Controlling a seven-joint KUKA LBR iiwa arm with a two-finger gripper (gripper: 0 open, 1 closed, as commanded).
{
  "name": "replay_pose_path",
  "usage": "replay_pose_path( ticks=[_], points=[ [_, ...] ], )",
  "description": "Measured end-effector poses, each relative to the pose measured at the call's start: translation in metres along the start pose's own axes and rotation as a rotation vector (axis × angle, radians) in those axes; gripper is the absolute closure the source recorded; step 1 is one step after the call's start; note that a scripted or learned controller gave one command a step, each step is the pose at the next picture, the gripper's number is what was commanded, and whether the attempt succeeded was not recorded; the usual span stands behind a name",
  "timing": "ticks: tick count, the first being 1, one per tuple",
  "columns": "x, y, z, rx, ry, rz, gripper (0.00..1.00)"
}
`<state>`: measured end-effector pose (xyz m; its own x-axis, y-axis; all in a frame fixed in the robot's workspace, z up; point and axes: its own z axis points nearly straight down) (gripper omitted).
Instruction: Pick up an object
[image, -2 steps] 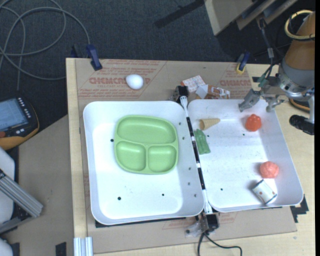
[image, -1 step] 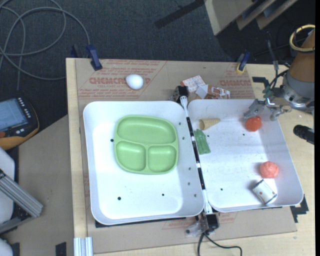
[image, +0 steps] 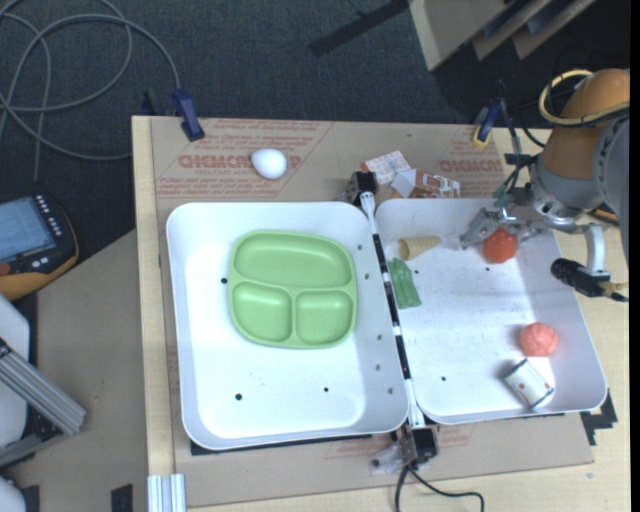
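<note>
My two white bins (image: 280, 420) look like smooth, faintly glossy plastic. The green divided tray (image: 293, 288) is matt plastic. Beneath them, the sheet (image: 230, 160) printed in red looks like plain matt cardboard. My orange wrist band (image: 600, 95) shines glossy, and my claw (image: 487, 226) looks like dull grey metal.

A dark carpeted floor (image: 250, 50) is seen beyond the bench (image: 160, 300), crossed by a looped grey cable (image: 60, 90). A pale furniture piece (image: 480, 30) is placed at the top.
</note>
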<state>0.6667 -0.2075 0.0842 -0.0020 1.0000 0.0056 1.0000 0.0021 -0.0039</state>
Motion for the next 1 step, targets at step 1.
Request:
replay_pose_path(
  ticks=[1],
  points=[
    [-0.002, 0.0015, -0.0126, -0.008, -0.007, -0.001, 1.0]
  ],
)
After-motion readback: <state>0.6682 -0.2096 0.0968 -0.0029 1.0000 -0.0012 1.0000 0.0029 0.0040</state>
